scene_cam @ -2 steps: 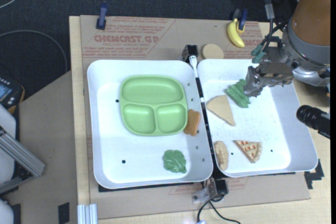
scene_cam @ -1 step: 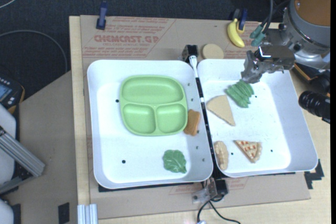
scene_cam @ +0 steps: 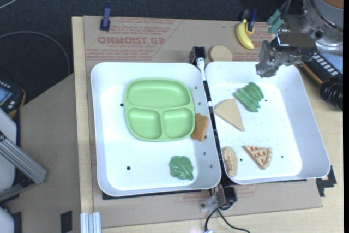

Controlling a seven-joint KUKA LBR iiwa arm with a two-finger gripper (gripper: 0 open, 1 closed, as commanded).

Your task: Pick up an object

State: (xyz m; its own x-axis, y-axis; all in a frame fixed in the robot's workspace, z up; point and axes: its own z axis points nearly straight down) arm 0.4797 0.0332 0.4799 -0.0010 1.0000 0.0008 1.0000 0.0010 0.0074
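A waffle slice (scene_cam: 258,156) lies in the right bin (scene_cam: 305,101); the gripper (scene_cam: 268,67) hovers above green beans (scene_cam: 250,96), jaws perhaps closed, hard to tell.

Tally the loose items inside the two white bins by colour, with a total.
Green: 3 — divided tray, leafy piece, bean bundle
Tan or brown: 3 — wedge, roll, nugget
Orange: 1 — waffle slice
Total: 7

Desk (scene_cam: 136,41): brown printed board on top. Two white bins side by side, left bin (scene_cam: 106,117), right bin (scene_cam: 297,112). Banana (scene_cam: 245,35) and tan disc (scene_cam: 221,53) behind bins.
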